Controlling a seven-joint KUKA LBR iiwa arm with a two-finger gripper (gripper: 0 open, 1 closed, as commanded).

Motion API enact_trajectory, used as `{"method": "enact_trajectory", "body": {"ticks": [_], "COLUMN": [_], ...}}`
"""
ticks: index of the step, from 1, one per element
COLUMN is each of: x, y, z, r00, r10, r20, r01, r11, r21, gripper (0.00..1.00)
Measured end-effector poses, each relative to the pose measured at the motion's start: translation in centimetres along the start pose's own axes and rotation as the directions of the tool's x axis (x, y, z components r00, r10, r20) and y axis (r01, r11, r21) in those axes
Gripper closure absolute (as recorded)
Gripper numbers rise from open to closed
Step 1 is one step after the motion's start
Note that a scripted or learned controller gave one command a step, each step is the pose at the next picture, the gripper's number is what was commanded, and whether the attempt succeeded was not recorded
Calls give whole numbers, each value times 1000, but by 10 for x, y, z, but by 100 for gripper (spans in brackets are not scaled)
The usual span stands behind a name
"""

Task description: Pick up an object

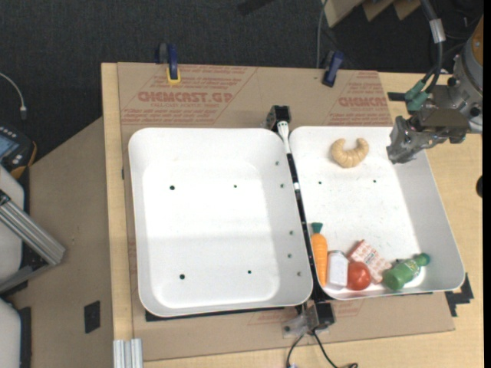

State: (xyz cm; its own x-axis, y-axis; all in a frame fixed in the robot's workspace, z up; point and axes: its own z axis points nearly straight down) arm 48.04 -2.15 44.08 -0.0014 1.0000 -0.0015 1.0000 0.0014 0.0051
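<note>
Croissant (350,152) is lying in the far part of the right-hand white bin (418,205), near that bin's back wall and well apart from the other items. Just to its right, the gripper (402,149) is hanging over the bin's far right corner, close to the rim, with nothing showing between its fingers; whether those fingers are spread or closed is not something the view is making clear. Behind it, the grey wrist of the arm (453,102) is reaching in from the right, with cables trailing upward.

Along the near wall of the same bin, a small cluster is sitting together: a carrot (318,248) is lying lengthwise against the left wall, a white carton (336,267) is resting just beside it, a red tomato (358,275) is touching the carton, a red-and-white patterned packet (370,254) is lying just behind the tomato, and a green bottle (404,272) is lying on its side toward the near right corner.

The left-hand white bin (146,205) is sitting beside the first, both on a cardboard sheet (230,90) clamped at its far edge.
</note>
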Motion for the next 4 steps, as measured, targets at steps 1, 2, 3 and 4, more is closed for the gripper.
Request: {"method": "enact_trajectory", "body": {"ticks": [1,2,3,4], "x": [85,157,163,216], "y": [0,-1,-3,-5], "z": [-101,-94,77,221], "r00": [1000,1000,1000,1000], "r10": [-9,-8,2,-3], "r20": [-5,-3,4,3], "r01": [9,8,-2,3], "r11": [1000,1000,1000,1000], "r21": [-9,3,23,21], "gripper": [100,100,100,100]}}
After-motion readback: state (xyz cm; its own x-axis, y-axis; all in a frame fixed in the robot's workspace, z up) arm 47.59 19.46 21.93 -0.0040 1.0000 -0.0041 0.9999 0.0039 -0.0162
